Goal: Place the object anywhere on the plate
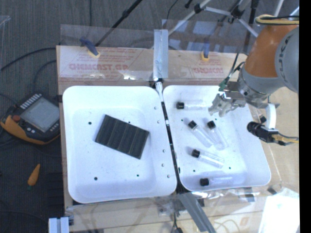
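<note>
A black ridged rectangular plate (121, 136) lies tilted in the left bin (77, 178). Several clear vials with black caps lie in the right bin (257, 171): one at the back (193, 104), two near the middle (200, 131) (216, 134), one lower (209, 158) and one by the front wall (217, 180). My gripper (219, 108) hangs over the back of the right bin, just right of the back vial. It is open, with nothing between its fingers.
A raised divider (167, 130) separates the two bins. A grey post (160, 52) and a clear panel stand behind them. A black cable connector (257, 129) hangs by the right bin's right wall. A pendant (34, 118) lies left of the bench.
</note>
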You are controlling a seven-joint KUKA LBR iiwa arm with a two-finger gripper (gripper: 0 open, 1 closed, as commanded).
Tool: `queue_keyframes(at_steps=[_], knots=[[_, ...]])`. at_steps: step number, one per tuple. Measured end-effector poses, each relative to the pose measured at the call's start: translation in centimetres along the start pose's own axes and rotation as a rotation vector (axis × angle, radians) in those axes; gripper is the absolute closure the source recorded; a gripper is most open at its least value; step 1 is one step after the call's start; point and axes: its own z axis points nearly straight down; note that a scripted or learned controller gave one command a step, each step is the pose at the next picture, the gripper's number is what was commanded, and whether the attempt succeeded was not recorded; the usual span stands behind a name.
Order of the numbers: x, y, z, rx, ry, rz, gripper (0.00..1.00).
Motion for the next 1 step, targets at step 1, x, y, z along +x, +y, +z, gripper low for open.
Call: queue_keyframes(at_steps=[1], knots=[[8.46,-0.35,-1.36,-0.001,0.001,-0.071,1.0]])
